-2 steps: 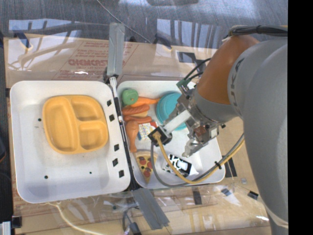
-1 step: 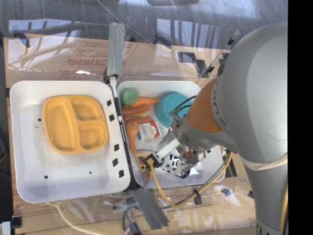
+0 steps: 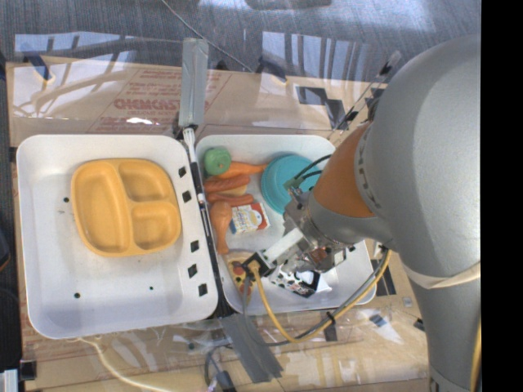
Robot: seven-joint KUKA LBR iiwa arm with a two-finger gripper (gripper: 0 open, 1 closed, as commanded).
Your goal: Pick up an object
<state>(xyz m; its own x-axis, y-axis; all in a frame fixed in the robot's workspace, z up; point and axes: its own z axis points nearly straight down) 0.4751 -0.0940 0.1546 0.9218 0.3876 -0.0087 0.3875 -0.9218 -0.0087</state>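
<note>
Arm reaches in from 3 o'clock, gripper (image 3: 307, 261) low over the right bin (image 3: 270, 148) at about 5 o'clock of it. How far open it is, or whether it has hold of anything: cannot tell, the wrist hides it. A black-and-white item (image 3: 299, 282) lies just below it at 6 o'clock. The other objects are in the same bin: green ball (image 3: 216, 161) at 11 o'clock, carrots (image 3: 235, 176) beside it, teal bowl (image 3: 280, 183) at 12, small carton (image 3: 248, 217) near centre. Left bin (image 3: 41, 288) holds a yellow divided plate (image 3: 125, 206)
</note>
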